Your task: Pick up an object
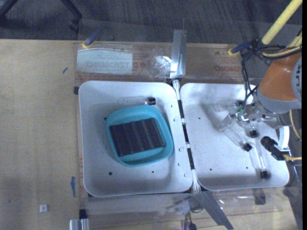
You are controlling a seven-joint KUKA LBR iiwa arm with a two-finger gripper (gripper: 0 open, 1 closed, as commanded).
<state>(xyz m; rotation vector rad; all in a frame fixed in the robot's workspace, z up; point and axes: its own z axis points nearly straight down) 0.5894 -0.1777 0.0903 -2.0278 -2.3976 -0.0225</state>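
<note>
Two white bins sit side by side, and we read them from left to right. The left bin (91, 128) holds a blue tray (139, 134) with a dark ribbed insert, well apart from the gripper (244, 116) and far to its left; a small clear tube with a dark cap (139, 100) lies just beyond the tray. In the right bin (211, 166) the gripper hangs low among clear plastic tubes (235, 135), which lie just beside and below it, their long axes slanting down toward the right. We cannot tell how the jaws stand, nor whether anything sits between them. We judge the tubes the nearest target.
</note>
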